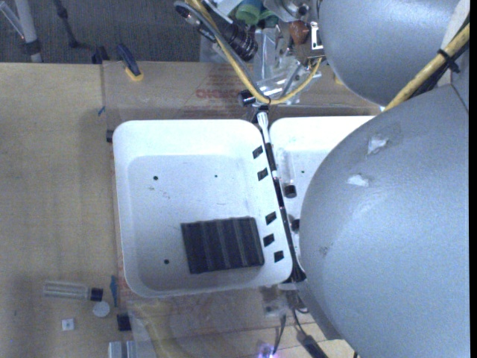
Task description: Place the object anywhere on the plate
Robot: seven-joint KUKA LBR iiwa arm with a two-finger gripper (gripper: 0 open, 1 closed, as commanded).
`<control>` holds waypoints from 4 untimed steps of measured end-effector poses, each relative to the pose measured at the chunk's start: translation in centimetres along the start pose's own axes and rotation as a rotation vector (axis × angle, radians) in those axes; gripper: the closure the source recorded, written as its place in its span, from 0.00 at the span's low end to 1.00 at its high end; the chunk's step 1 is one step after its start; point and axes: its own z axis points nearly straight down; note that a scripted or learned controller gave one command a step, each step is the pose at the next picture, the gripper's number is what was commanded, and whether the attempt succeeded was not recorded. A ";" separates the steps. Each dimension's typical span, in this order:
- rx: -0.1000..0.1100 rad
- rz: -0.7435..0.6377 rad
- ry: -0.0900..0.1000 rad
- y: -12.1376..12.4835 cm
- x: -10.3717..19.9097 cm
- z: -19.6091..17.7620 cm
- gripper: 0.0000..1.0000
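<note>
Lying flat in left bin (pixel 134 200), dark ribbed plate (pixel 222 245), long axis left-right

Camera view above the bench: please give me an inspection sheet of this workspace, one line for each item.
Surface: wooden bench bearing two white bins.
Job's things: dark ribbed plate lies flat in the left bin; object nothing seen.
Clutter: small parts on the bench beside the left bin.
Grippers: nothing seen; grey arm covers the right bin.
Cables: yellow cable loops behind the bins.
Surroundings: cardboard sheet behind the bins.
</note>
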 end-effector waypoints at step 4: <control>0.000 -0.002 0.000 1.8 2.3 0.0 1.00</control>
